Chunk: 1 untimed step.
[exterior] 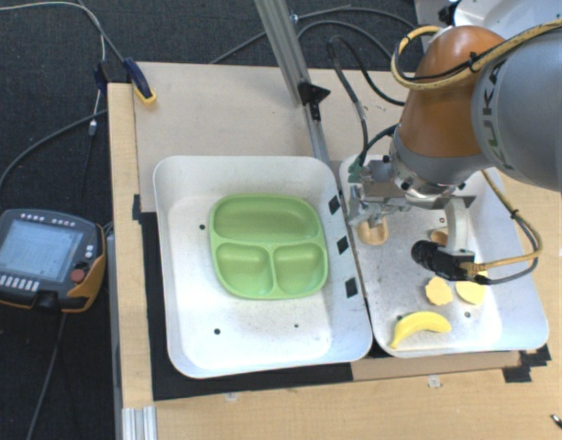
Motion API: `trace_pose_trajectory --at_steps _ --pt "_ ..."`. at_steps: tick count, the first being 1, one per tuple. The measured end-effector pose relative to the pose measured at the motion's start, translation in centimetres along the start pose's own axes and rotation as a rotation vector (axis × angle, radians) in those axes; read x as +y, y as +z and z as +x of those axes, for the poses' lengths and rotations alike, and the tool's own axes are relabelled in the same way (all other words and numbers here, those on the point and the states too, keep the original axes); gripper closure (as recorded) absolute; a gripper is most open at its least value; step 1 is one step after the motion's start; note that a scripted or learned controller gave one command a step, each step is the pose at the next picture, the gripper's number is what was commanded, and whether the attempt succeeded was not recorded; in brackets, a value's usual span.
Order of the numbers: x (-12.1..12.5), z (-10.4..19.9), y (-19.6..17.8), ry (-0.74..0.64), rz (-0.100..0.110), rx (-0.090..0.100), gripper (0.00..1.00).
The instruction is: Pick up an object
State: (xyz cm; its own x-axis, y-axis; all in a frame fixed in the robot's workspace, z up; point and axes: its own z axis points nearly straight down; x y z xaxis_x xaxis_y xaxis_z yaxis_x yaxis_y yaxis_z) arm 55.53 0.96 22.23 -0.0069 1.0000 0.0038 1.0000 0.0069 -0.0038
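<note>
**Asker:** Where was your gripper?

**Me:** My gripper (372, 212) hung over the right bin (505, 324), out at 9 o'clock from the bin's middle and close to the wall next to the left bin (189, 273).

**Asker:** Open or closed?

**Me:** I could not tell from that angle.

**Asker:** And the thing to pick up?

**Me:** A small tan lump (373, 235) lay just at 6 o'clock from my gripper. I could not tell if we touched.

**Asker:** Anything else?

**Me:** A banana (421, 326) lay at 7 o'clock in that bin, with two yellow slices (438, 291) just beside it at 1 o'clock. A green plate (267, 246) with three sections sat mid left bin.
</note>
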Motion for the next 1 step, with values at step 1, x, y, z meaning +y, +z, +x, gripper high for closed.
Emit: trace_pose_trajectory --at_steps 1 --pt "-2.17 4.7 -1.08 0.001 0.0 -0.001 1.0"
